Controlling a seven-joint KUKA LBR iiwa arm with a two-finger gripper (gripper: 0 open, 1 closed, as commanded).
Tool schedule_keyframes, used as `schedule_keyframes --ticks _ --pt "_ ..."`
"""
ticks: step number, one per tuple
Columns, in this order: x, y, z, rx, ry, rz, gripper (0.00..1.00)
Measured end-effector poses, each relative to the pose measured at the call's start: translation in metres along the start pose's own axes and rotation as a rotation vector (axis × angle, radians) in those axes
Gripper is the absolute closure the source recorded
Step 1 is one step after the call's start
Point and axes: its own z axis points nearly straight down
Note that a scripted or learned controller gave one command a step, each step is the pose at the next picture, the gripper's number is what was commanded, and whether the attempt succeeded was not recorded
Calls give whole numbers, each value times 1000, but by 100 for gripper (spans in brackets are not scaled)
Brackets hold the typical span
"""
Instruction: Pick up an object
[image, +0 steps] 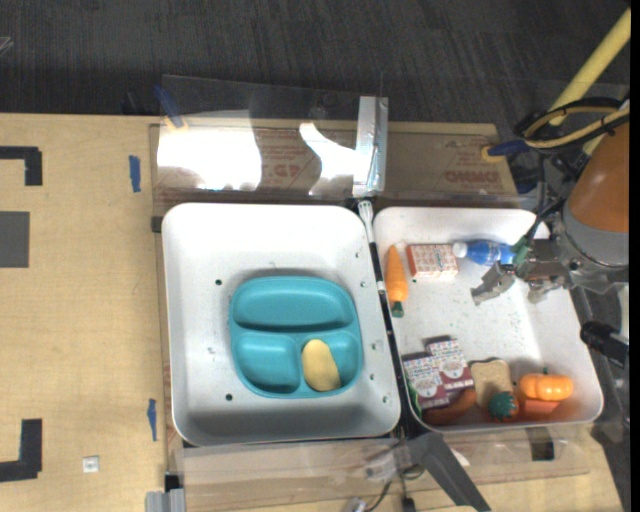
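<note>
My gripper (513, 286) hangs over the right bin (560, 340), near its back right part. Its fingers are spread open with nothing between them, only bare bin floor beneath. Just behind it lies a clear bottle with a blue cap (483, 251), partly covered by the wrist. A small red-and-white carton (432, 261) lies left of the bottle. An orange carrot (397, 277) rests along the bin's left wall. At the front of the bin sit two small printed boxes (440, 368), a slice of bread (490, 378) and an orange pepper (546, 389).
The left bin (190, 300) holds a teal divided tray (290, 310) with a yellow lemon-shaped object (320, 364) in its front right compartment. A clear panel and a metal post (368, 145) stand behind the bins. Cables and the arm's body crowd the right edge.
</note>
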Motion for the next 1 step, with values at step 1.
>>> schedule_keyframes --ticks 1 --pt "99 45 15 -1 0 263 0"
